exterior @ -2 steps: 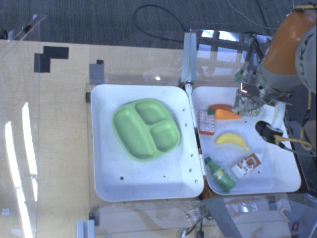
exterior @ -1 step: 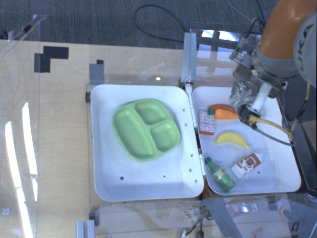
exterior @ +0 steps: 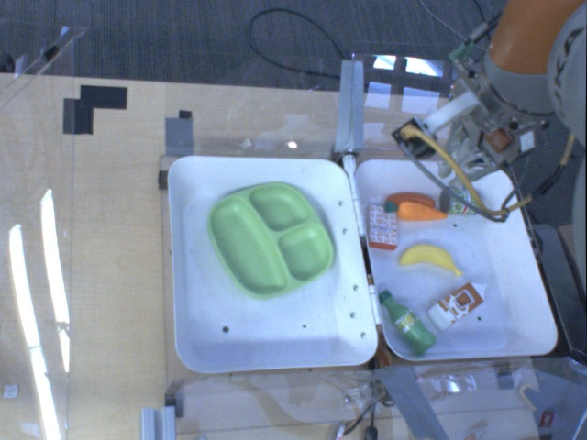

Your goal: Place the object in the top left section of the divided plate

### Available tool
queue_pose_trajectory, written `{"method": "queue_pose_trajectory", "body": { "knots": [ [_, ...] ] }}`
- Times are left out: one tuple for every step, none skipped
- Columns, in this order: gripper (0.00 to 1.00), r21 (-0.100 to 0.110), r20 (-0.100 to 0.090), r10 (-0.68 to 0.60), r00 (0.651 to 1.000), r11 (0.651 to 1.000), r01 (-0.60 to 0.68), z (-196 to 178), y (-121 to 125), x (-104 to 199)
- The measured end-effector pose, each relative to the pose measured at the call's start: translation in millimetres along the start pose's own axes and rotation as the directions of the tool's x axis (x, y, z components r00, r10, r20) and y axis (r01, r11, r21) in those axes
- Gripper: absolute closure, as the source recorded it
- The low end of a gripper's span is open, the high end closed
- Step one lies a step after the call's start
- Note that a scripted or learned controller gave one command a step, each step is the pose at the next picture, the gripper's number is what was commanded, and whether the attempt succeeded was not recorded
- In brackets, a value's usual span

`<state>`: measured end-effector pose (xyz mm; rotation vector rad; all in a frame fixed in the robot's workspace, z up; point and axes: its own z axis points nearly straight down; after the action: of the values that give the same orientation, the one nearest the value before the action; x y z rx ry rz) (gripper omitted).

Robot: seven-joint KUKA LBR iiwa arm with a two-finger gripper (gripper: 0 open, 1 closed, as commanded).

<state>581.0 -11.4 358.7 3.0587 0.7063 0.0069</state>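
From my remote seat I saw the grey arm [exterior: 541, 53] reaching in from the right, its orange band high in the corner, with a yellow cable [exterior: 451, 168] looping down past the wrist. The gripper [exterior: 456, 194] hung low over the far part of the right bin [exterior: 514, 337], just beside the right end of the carrot [exterior: 420, 212]. The wrist and cabling blocked my view of the claw, so I could not tell whether it was spread, pressed together, or pinching anything, and I could not tell whether it touched the carrot. The carrot lay on its side on the bin floor, with a reddish item [exterior: 410, 199] tight against its far side. A red-and-white packet [exterior: 382, 226] lay just left of it, near the wall between the bins. A banana [exterior: 429, 258] lay nearer to me, and nearer still were a brown-and-white carton [exterior: 457, 305] and a green bottle [exterior: 406, 323] on its side. The green divided plate [exterior: 271, 239] sat near the middle of the left bin [exterior: 197, 337], turned at a slant, well apart from all of these. I could not say which item was the one to place, but each of them lay in the right bin.
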Motion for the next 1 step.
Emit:
{"method": "queue_pose_trajectory", "body": {
  "knots": [
    [1.00,0.000,-0.001,-0.265,0.964,0.964,0.265,-64.3,-16.9,52.9]
  ]
}}
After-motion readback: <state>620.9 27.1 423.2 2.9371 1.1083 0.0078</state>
